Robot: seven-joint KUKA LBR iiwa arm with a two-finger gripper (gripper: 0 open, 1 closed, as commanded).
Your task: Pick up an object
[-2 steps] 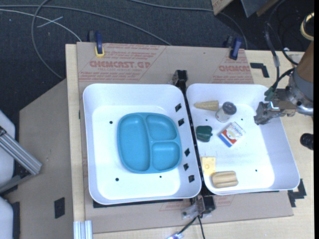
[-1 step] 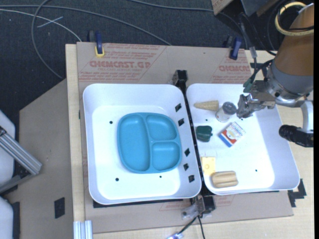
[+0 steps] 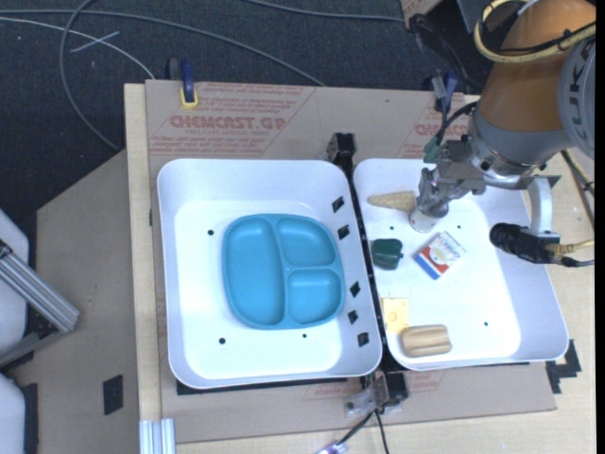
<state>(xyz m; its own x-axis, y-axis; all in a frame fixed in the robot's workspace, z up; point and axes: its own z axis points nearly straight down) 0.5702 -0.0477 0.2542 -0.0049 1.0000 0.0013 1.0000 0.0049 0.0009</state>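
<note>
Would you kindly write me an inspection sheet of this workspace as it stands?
Surface: two white bins; left bin and right bin on a cardboard-covered bench.
Job's things: in the right bin, cone, green piece, red-white-blue packet, yellow square, tan block.
Clutter: blue divided plate in the left bin.
Grippers: tool low beside the cone.
Cables: loops on the floor.
Surroundings: dark carpet.

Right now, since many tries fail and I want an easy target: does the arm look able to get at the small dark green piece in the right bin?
Probably yes. The dark green piece lies alone on the right bin floor, just left of and below the gripper, with nothing on top; the red, white and blue packet lies apart.
</note>
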